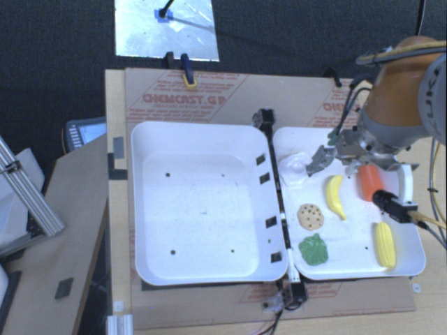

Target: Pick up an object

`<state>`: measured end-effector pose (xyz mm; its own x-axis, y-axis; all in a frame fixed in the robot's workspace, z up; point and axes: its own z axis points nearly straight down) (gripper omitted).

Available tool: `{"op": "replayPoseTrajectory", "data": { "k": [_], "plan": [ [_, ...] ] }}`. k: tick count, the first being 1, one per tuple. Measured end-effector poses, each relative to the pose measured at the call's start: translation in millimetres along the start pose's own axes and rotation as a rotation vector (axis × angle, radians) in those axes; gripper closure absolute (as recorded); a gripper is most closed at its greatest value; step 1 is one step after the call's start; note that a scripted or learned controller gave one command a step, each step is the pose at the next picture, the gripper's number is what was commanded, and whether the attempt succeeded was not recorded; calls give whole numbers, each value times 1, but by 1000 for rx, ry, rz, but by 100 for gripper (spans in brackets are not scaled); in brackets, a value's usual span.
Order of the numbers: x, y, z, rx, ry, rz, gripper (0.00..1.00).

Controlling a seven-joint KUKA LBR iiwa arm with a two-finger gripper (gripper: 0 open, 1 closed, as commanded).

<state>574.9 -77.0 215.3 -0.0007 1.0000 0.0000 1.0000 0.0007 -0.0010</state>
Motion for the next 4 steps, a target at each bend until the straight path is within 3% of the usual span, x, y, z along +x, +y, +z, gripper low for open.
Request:
{"op": "replayPoseTrajectory", "data": {
  "k": [1,2,3,4],
  "plan": [
    [-51,90,-43,-11,-2,-3,0],
    [-112,12,91,9,1,6,0],
    [-72,-16,131,-1,1,-2,0],
    [-73,-14,121,-4,0,-1,100]
  ]
}}
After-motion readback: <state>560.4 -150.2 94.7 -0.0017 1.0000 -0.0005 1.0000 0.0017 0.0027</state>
